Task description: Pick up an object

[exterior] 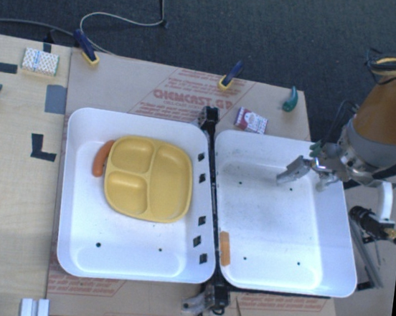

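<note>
Yellow divided plate (149,178) in left bin (71,245); carrot (224,249) in right bin (327,279)

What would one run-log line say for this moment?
tool: over right white bin | orange stick-shaped object: right bin, untouched | yellow divided plastic tray: left bin

Wooden bench (5,193) under brown cardboard (185,94) (printed red), two white bins (71,245) side by side
</note>
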